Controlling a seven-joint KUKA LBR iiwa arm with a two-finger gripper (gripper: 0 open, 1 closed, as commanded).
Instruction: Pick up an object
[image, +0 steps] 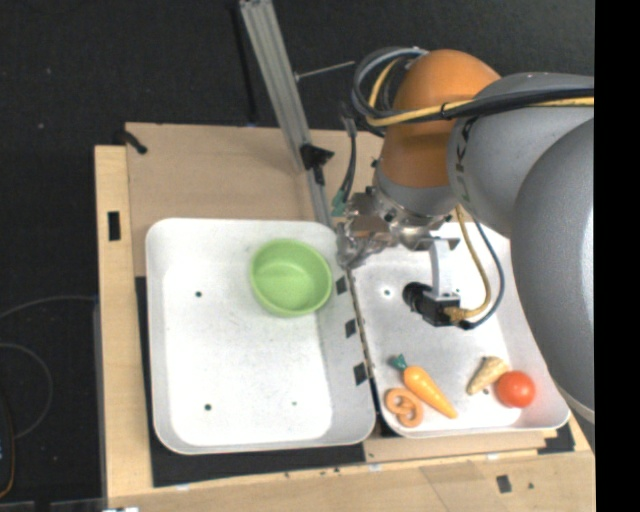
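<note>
The big grey arm (530, 200) with the orange band comes in from the right and bends down over the bins. Its gripper (350, 243) hangs over the line where the two bins meet, near the top of the view. I cannot tell if the gripper is open or closed, or if it has hold of anything.

A round green plastic bowl (290, 278) sits upright in the left white bin (180, 400), just beside the gripper. Near the front of the right white bin (385, 310), well apart from the gripper, lie an orange toy carrot (430, 390), a small orange pretzel-shaped piece (403, 405), a tan wedge (486, 373) and a round red tomato (515, 388).
</note>
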